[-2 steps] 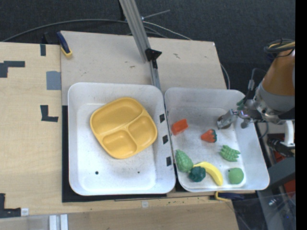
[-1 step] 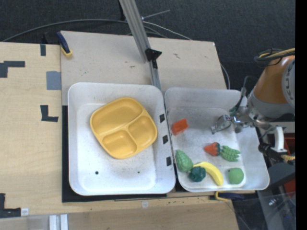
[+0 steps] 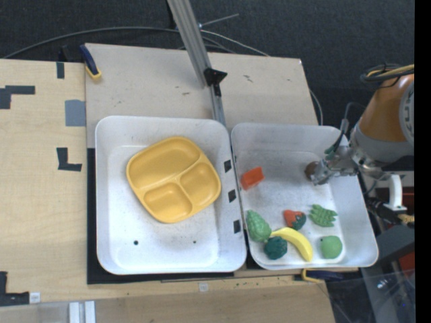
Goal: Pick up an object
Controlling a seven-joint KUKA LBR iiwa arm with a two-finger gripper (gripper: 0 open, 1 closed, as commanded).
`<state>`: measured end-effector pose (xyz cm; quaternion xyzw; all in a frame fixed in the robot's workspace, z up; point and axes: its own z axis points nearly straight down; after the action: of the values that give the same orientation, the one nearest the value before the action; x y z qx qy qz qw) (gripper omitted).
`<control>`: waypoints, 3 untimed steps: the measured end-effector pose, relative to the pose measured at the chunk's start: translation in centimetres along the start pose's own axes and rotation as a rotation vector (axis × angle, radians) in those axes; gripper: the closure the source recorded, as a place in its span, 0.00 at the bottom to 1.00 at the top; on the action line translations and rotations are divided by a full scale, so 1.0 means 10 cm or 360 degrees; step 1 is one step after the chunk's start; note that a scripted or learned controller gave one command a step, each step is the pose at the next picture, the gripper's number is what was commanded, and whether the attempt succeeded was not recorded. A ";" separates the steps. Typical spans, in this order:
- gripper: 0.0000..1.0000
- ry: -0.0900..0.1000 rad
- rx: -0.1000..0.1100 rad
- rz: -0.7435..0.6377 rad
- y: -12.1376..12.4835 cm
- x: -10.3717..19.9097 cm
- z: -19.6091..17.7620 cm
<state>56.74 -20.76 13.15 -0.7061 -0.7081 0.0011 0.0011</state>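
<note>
The gripper [image 3: 315, 173] hangs over the right bin [image 3: 283, 136], near its right wall and about midway along it. Its tip is a dark, blurred knob, and the view does not show how the jaws stand, nor anything between them. Behind it the grey wrist and the orange band of the arm [image 3: 387, 116] reach in from the right.

The right bin is shallow white plastic with rounded corners, its floor scuffed and speckled. A small orange block [image 3: 252, 177] lies near its left wall, well apart from the gripper. Along the front edge sits a cluster of toy foods: a knobbly pale-green vegetable [image 3: 257, 225] by the left wall, a dark-green broccoli [image 3: 275, 247] at the front-left corner, a curved yellow banana [image 3: 296, 241] touching it, a red-and-green piece [image 3: 294, 218] just behind the banana, a ridged green leaf [image 3: 323, 215] nearer the right wall, and a smooth round green fruit [image 3: 330, 247] at the front-right corner.

The left bin [image 3: 111, 180] holds a glossy yellow plate [image 3: 174, 178] with three compartments, turned at an angle near the bin's middle.
</note>
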 end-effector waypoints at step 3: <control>1.00 -0.0003 -0.0011 0.0001 -0.06 -0.02 -1.69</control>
<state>56.18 -20.99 30.01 -0.7063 -0.7079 -0.0009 -0.0021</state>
